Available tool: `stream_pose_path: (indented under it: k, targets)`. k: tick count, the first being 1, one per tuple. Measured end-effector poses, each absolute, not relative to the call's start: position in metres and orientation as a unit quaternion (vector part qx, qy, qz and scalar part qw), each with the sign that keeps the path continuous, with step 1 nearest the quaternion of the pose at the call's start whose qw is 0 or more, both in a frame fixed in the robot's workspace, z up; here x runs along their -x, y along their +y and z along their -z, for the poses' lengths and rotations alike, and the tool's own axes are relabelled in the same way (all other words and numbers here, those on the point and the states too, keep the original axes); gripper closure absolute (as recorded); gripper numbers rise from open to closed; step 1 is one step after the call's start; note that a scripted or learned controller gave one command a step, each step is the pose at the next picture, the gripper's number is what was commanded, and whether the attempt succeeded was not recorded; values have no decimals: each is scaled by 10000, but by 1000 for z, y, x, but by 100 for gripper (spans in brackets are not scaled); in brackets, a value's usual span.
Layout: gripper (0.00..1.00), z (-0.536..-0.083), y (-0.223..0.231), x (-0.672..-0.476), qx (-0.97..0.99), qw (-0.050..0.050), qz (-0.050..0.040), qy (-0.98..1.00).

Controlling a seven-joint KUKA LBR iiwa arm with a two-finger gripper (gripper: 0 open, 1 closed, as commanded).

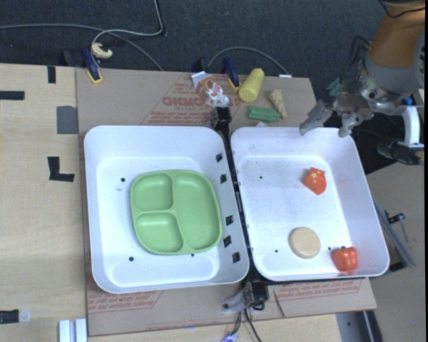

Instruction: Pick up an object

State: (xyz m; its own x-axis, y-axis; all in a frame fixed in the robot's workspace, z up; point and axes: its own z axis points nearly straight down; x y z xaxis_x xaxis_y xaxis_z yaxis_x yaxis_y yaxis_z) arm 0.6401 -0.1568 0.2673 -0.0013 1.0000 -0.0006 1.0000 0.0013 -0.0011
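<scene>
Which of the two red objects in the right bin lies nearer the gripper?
The upper red object, near the gripper; the other red one sits in the bin's bottom corner.

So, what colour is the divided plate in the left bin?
Light green, plain, as the camera view shows: the divided plate lies in the left bin.

I see the right bin (271, 191) mostly open across its left and middle floor, with a red piece (314, 180) near the right wall, a tan disc (304, 242) toward the front, and a red pepper (345, 258) tucked just beside the front right corner, close to the rim. In the left bin (103, 191) a green tray (176, 211) takes up the centre, leaving me only a strip of floor around it. The gripper (332, 120) hangs over the right bin's back right rim, fingers spread, nothing between them.
</scene>
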Motion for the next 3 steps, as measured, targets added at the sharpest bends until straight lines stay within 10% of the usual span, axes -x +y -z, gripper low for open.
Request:
stream_pose_path:
  k: [1, 2, 3]
  targets:
    - [0, -204, -224, -588, 7072, 3, -13, -7070]
    - [0, -87, -213, -610, 7066, -20, 10, -7076]
    - [0, -117, -224, -552, 7070, 1, -7, -7072]
